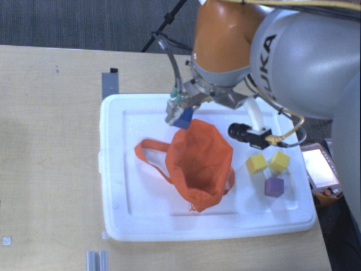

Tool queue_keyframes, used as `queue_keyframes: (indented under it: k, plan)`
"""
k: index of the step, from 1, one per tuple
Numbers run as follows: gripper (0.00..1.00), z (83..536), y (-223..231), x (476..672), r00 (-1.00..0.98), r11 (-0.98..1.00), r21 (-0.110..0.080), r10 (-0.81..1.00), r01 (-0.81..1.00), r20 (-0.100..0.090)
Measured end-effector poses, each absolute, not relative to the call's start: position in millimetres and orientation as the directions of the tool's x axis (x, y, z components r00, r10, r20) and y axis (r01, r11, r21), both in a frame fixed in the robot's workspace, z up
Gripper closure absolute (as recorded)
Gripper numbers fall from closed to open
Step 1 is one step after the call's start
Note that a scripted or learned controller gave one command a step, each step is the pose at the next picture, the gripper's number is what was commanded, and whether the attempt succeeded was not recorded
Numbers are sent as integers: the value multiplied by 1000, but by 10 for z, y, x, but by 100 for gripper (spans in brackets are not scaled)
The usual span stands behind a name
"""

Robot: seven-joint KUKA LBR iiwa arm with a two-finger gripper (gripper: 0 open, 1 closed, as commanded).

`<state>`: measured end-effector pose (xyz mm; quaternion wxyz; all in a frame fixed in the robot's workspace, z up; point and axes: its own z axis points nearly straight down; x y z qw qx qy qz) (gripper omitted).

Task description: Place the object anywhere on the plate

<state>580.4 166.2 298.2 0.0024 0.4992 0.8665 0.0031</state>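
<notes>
Blue block [184,119] half hidden at the tip of the gripper [176,113], low over the back of the white bin [113,168] and touching the top edge of the orange cloth bag [200,162]; cannot tell whether gripped or merely alongside. Further right, two yellow cubes [256,163], a purple cube [274,187], then partial "KU" lettering on the grey arm [304,49], the rest cut off.
</notes>
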Motion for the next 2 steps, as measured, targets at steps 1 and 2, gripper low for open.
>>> queue_keyframes:
  k: [1,2]
  plan:
    - [100,2136,2228,5521,-431,431,0,902,902,1]
    - [100,2042,1536,5992,-388,388,2,922,922,0]
